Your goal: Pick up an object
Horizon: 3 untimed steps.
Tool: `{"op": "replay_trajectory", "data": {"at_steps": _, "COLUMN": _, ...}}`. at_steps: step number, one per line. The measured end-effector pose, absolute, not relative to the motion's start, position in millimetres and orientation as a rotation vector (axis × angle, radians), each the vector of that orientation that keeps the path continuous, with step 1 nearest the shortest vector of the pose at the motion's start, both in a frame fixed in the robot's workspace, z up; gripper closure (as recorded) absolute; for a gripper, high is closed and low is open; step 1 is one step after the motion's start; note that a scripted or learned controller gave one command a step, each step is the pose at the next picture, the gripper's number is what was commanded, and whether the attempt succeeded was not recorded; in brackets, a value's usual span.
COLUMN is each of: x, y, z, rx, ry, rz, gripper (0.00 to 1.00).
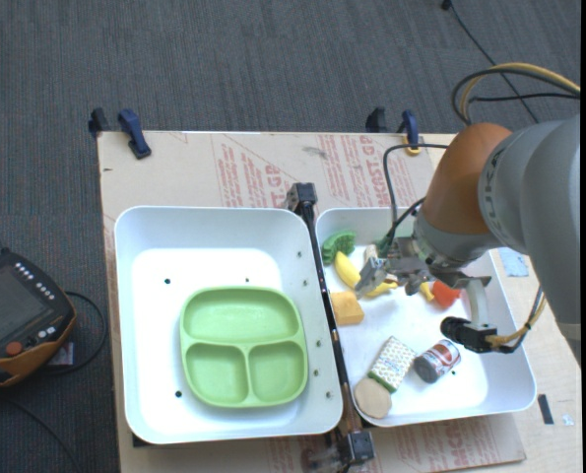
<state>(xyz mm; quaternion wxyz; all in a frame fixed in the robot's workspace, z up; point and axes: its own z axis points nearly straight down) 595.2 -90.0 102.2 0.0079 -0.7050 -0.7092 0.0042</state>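
One grey arm [509, 190] bends its gripper [386, 274] low over the banana [348, 269].

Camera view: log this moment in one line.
claw over right bin | above banana | grasp unconfirmed | green tray in left bin

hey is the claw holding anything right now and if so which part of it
Cannot tell. The claw sits low over the banana in the right bin, but its grip is too small and blurred to judge.
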Motion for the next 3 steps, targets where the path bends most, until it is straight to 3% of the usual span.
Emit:
{"op": "replay_trajectory", "data": {"at_steps": 1, "x": 594.6, "y": -90, "z": 111, "rx": -2.198, "ry": -2.216, "rz": 0.016, "gripper": 1.0}}
{"op": "replay_trajectory", "data": {"at_steps": 2, "x": 594.6, "y": -90, "z": 111, "rx": -2.198, "ry": -2.216, "rz": 0.016, "gripper": 0.0}}
{"op": "replay_trajectory", "data": {"at_steps": 3, "x": 576.3, "y": -81, "z": 86, "rx": -2.219, "ry": -2.216, "rz": 0.006, "gripper": 0.0}}
